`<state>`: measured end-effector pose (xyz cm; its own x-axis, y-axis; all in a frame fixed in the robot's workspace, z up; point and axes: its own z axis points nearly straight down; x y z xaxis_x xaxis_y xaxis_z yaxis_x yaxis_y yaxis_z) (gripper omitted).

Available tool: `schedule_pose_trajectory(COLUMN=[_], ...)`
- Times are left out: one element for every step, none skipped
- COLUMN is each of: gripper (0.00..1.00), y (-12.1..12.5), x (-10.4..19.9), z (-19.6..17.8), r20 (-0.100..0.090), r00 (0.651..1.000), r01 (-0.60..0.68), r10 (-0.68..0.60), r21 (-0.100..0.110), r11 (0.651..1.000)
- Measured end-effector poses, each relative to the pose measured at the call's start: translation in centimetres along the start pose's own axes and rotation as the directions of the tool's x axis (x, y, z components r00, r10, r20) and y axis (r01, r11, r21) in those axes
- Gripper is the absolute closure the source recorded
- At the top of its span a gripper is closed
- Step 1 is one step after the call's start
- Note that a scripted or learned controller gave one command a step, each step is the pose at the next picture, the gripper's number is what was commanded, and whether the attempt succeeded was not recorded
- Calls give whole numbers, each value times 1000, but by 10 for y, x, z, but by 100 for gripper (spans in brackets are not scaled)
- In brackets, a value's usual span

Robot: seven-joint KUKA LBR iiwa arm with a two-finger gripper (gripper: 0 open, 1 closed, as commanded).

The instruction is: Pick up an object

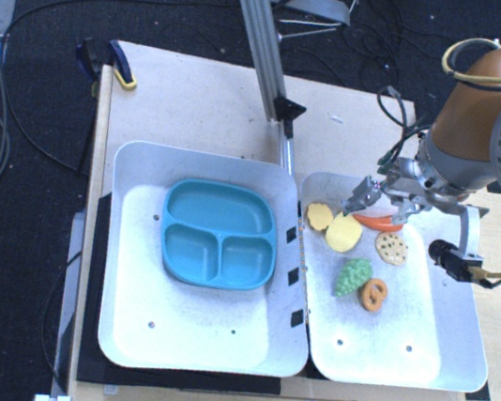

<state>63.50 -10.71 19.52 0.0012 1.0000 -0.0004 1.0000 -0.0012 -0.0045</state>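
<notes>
A blue three-compartment tray (220, 235) sits in the left white bin (125, 269). Behind the bins, a grey metal pole (263, 40) slants across the bench (200, 101), and black cables (35, 64) trail over the dark floor (0, 277).

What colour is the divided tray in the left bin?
Light blue tray, plain in the camera view.

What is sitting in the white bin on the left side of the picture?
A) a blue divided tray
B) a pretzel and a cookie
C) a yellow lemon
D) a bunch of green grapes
A: the blue divided tray lies alone in the left bin, while the small toy foods are all in the right bin.
</notes>
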Motion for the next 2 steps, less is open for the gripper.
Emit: schedule_pose_trajectory(gripper=[0,0], y=[1,1], x=[1,2], z=[64,105], r20=[0,1], r00=[1000,1000], r01=[1,1], r10=[-1,-1], r21=[1,-4], r11=[1000,1000])
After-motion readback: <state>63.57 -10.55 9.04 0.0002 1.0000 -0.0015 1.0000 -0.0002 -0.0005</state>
